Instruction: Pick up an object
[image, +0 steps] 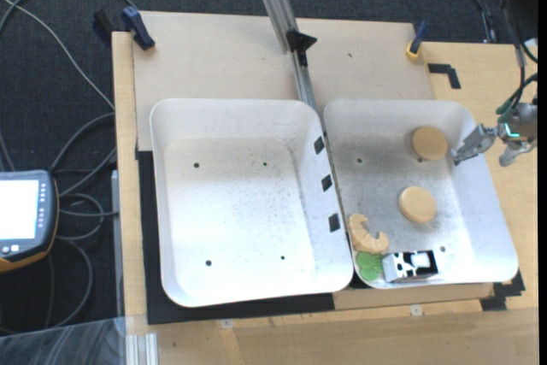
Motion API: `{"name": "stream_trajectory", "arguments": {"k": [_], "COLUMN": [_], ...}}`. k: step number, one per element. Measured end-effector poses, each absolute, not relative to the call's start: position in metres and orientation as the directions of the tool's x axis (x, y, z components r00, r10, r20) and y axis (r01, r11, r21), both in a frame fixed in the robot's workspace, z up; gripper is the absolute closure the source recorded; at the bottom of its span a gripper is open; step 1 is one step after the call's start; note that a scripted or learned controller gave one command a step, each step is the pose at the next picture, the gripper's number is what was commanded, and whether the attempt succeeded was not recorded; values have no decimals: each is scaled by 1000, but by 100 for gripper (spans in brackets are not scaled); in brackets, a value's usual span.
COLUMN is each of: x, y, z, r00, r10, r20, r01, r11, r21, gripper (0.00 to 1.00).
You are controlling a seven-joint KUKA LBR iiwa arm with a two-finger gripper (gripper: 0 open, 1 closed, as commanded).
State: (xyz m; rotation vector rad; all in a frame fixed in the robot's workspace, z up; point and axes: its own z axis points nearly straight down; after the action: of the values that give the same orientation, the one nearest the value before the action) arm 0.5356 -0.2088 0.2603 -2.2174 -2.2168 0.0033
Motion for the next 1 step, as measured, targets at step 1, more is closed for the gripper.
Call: {"name": "stream_trajectory", "arguments": {"k": [1], "x": [536], "y": [-208], "z": [262], "r00": [-1], "r10": [1000], "r20": [2], "r01": [1000], "r11": [1], "r21": [-2], "gripper": [0]}}
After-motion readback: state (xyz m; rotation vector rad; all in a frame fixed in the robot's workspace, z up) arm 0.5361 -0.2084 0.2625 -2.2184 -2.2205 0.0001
